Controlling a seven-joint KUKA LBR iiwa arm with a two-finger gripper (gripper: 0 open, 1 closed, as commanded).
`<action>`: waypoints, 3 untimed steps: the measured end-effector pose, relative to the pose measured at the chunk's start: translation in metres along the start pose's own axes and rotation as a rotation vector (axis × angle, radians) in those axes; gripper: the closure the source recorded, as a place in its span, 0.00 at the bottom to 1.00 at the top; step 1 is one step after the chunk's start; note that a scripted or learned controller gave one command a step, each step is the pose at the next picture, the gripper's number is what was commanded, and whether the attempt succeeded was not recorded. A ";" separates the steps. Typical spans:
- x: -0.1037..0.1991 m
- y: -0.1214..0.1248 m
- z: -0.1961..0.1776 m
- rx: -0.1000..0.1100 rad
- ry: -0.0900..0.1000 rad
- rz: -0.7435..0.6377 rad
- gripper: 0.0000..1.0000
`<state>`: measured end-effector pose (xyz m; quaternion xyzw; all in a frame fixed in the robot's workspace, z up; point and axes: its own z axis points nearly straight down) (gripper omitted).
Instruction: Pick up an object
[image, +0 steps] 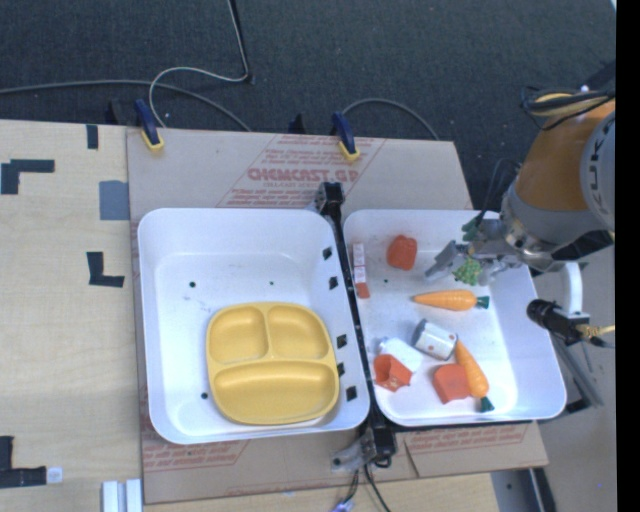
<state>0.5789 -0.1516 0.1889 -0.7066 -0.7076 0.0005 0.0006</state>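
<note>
My gripper (466, 262) hangs over the back right of the right bin (530, 400). A small green leafy toy (467, 270) sits between its two grey fingers, which are shut on it. Just below lies an orange carrot (447, 300) with a green tip. A red-orange block (402, 252) rests to the gripper's left. Nearer the front are a grey and white can (435, 341), a second carrot (472, 372), an orange block (450, 384) and a red piece (392, 373).
The left bin (170, 270) holds a yellow divided plate (272, 362). A slim white and red item (358, 270) lies along the divider between the bins. Cables and blue clamps (150, 125) sit behind the bins.
</note>
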 end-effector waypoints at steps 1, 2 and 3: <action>0.033 0.087 0.103 -0.006 0.000 -0.002 0.00; 0.032 0.087 0.093 -0.004 -0.003 -0.002 1.00; 0.091 0.040 0.004 -0.002 0.000 -0.002 1.00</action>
